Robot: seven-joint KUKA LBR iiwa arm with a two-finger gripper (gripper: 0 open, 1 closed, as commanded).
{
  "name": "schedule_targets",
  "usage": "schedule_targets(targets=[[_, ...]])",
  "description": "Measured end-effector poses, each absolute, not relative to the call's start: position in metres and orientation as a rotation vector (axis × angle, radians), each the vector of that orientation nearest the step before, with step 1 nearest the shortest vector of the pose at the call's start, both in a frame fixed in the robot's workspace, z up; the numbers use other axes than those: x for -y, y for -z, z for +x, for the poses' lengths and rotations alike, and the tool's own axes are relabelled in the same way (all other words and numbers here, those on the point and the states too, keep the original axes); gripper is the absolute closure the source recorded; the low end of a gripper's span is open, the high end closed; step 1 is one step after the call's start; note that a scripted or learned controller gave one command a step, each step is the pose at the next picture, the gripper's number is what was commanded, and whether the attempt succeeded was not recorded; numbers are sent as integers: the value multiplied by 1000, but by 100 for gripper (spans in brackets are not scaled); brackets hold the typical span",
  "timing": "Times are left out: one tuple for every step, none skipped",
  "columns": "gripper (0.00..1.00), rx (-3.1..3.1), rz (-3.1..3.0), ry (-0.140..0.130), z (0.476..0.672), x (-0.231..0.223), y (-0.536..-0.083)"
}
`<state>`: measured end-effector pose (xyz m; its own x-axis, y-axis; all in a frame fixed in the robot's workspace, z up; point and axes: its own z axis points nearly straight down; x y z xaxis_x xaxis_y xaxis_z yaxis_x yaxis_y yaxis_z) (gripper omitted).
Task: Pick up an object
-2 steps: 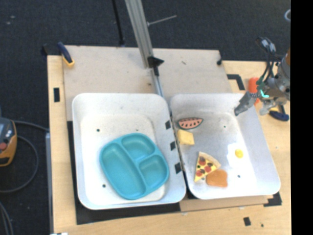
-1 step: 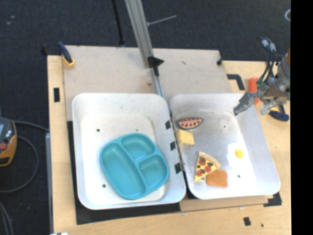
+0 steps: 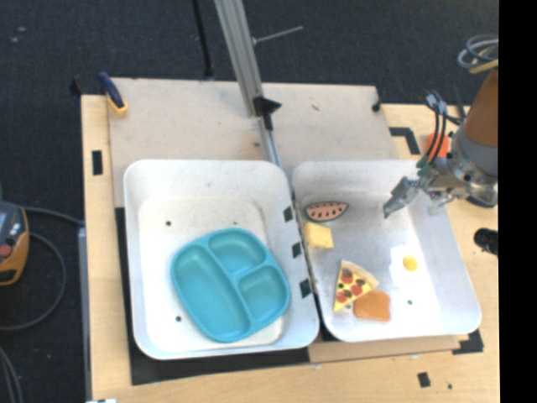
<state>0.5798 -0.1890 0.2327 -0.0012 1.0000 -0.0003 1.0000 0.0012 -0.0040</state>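
Note:
The right bin (image 3: 445, 309) holds a watermelon slice (image 3: 325, 211), a pale yellow block (image 3: 319, 237), a pizza slice (image 3: 351, 285), an orange piece (image 3: 372, 307) touching the pizza slice, and a small yellow object (image 3: 409, 264). My gripper (image 3: 415, 203) hangs over the bin's upper right part, open, with nothing between its fingers. It is above and slightly right of the small yellow object and well right of the watermelon slice.
The left bin (image 3: 143, 183) holds a teal divided plate (image 3: 231, 284). A grey metal post (image 3: 239, 49) rises behind the bins. The arm's orange band (image 3: 432, 145) and cables sit at the right edge.

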Motion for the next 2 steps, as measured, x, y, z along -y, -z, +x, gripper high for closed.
schedule_targets(targets=[[0, 2220, -2220, -5, 578, 196, -171], [0, 2220, -2222, -3, 580, 199, -129]])
